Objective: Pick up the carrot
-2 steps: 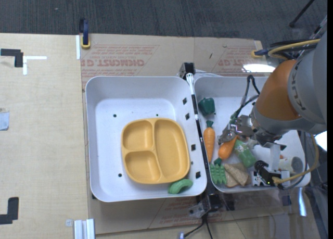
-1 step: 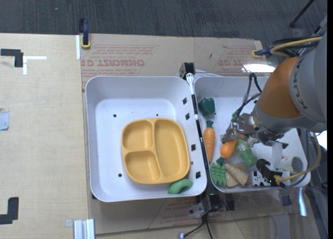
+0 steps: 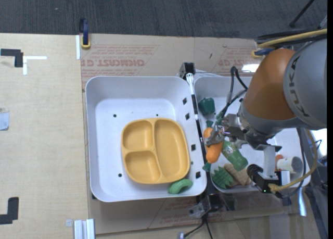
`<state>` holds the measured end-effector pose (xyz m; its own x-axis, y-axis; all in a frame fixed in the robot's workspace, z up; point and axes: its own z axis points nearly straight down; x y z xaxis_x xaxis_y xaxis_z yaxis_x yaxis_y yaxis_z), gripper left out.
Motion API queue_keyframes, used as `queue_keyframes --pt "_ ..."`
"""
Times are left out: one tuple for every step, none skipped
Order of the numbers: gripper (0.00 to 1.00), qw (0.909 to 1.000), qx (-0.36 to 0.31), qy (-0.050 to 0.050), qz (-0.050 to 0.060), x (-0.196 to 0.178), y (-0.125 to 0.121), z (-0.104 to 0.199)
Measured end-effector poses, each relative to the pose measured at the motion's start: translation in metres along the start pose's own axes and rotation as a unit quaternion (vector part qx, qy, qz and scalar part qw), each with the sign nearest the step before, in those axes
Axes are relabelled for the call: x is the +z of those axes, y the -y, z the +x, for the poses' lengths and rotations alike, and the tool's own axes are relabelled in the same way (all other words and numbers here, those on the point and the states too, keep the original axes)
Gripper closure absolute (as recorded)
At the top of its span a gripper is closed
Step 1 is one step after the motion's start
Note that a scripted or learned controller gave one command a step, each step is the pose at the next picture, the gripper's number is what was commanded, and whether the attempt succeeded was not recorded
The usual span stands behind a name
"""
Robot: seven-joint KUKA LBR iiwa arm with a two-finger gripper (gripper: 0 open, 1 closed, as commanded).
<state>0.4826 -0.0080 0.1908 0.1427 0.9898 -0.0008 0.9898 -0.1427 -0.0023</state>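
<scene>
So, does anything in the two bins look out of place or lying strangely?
One thing stands out: a green curved piece lies in the left bin beside the yellow divided plate, near its lower right edge, not in a compartment. In the right bin the toys, among them the carrot, are crowded together under the arm.

arm (image 3: 291,84): grey, reaching in from the right, bent downward | wrist: orange band facing up | gripper (image 3: 217,135): low at the arm's left end, pointing left
</scene>
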Motion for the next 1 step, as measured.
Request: queue_keyframes --pt "1.00 0.9869 0.161 0.000 -0.001 -0.0273 0.0095 0.0431"
